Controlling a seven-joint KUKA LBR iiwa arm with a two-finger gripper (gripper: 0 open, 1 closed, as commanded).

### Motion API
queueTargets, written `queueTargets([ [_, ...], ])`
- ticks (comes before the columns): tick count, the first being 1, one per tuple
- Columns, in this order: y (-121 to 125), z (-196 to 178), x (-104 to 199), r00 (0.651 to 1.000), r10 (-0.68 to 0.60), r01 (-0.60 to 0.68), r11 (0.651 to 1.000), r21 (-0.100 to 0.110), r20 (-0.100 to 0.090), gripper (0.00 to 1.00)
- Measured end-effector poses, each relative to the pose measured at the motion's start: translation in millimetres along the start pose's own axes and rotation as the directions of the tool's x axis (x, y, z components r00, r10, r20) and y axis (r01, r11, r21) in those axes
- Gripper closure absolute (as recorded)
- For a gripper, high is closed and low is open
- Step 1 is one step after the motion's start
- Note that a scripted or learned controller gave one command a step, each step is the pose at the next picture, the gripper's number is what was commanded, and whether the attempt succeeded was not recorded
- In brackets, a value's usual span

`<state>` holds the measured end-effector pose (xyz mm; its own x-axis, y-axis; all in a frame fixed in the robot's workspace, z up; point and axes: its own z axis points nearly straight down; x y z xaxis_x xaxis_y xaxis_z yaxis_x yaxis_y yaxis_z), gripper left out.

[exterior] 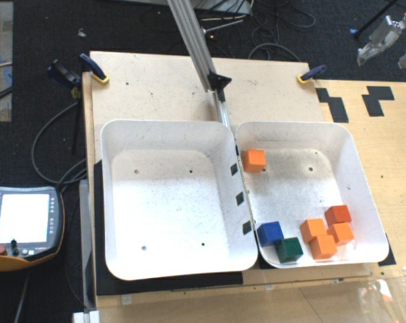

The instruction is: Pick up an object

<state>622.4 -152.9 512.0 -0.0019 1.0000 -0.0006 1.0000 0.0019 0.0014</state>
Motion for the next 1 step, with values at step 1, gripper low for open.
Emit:
queueTargets([
  [1,-48.6,174.0,8.7,1.0,0.003,-0.003,1.0,0.01,-0.002,0.0],
])
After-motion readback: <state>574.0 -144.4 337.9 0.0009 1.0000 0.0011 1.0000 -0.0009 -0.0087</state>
